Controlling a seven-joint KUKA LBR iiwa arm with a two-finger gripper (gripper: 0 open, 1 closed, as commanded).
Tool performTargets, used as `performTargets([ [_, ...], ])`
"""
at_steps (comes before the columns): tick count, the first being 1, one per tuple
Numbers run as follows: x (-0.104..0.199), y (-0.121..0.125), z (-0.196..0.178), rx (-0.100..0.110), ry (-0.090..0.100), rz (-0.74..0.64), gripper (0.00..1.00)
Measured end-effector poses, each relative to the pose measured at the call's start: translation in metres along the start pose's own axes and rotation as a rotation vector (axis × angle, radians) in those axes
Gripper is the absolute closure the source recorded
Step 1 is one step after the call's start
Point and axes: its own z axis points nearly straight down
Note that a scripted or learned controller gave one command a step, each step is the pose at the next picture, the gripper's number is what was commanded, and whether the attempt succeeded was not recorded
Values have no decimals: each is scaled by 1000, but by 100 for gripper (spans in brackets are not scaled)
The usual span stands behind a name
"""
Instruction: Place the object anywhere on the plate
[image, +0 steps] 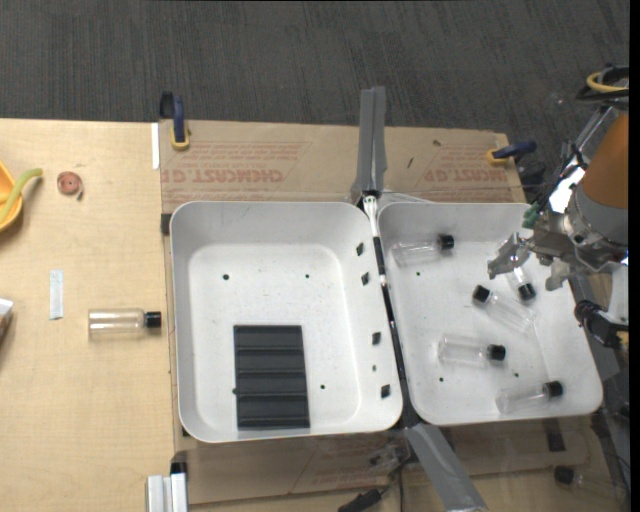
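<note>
A black ridged plate lies flat in the left bin, near its front wall. Several clear vials with black caps lie scattered in the right bin: one at the back, one near the middle, one lower down and one at the front right. My gripper hangs over the right bin's back right part, just above a small black-capped vial. Nothing can be seen held in it.
Another clear vial lies on the wooden bench left of the bins. A yellow object and a pink disc sit at the far left. A grey divider bar runs between the bins, and clamps hold the cardboard.
</note>
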Motion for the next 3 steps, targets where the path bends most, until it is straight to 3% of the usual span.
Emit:
performTargets([
  [1, -45, 52, 31, 0, 0, -71, 0],
  [2, -33, 107, -2, -1, 0, 52, 0],
  [3, -31, 116, -79, -1, 0, -13, 0],
])
